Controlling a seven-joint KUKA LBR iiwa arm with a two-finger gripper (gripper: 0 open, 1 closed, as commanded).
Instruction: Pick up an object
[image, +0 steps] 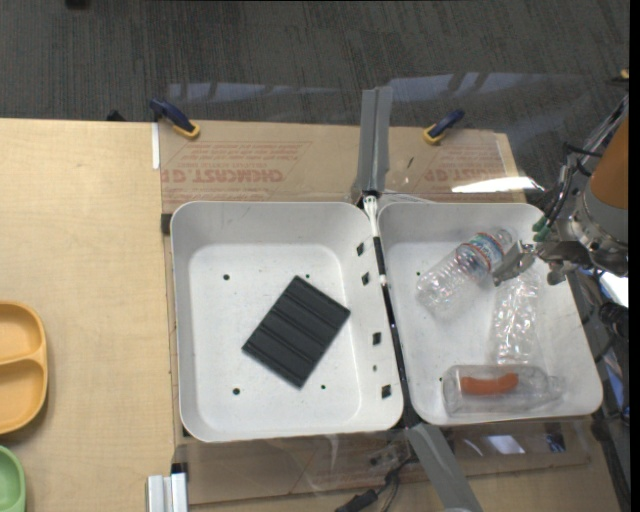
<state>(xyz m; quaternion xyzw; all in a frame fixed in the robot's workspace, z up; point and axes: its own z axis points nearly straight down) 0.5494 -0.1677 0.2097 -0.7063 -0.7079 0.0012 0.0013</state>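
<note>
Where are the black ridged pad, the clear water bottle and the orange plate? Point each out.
black ridged pad (296, 331), camera view, centre of its ridged top.
clear water bottle (462, 267), camera view, middle of its crumpled body.
orange plate (18, 368), camera view, on the divider between its compartments.

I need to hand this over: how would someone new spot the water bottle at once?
Start at the right bin of the two white ones. In its far half, beside the gripper, lies the water bottle, crushed and on its side. Unlike the crumpled clear wrap below it and the clear packet with orange inside at the near edge, it has a bluish label.
</note>
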